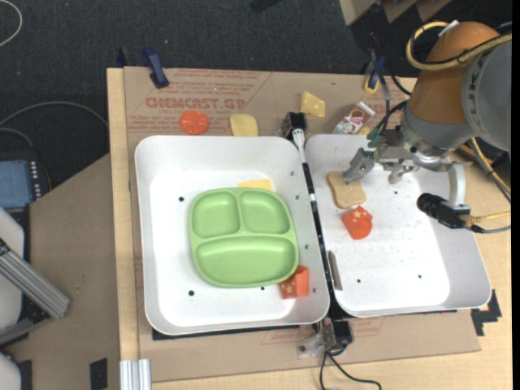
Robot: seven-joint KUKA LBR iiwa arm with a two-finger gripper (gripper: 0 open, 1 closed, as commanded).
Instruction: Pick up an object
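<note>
In the right bin point(455, 287) a tan slice of toy bread point(347, 190) lies near the far left corner. A red strawberry-like toy point(357, 223) sits just in front of it. My gripper point(376, 170) hovers over the far part of this bin, just right of and above the bread. Its fingers point(357, 168) are spread open with nothing between them. The left bin point(154, 242) holds a green divided plate point(242, 236), an orange block point(296, 283) at the plate's near right corner, and a pale yellow piece point(256, 185) behind the plate.
On the cardboard behind the bins lie an orange-red round toy point(193, 122), a yellow piece point(243, 124), a yellow wedge point(312, 103), a small red-and-white packet point(352, 120) and a black item point(294, 123). The near half of the right bin is bare white floor.
</note>
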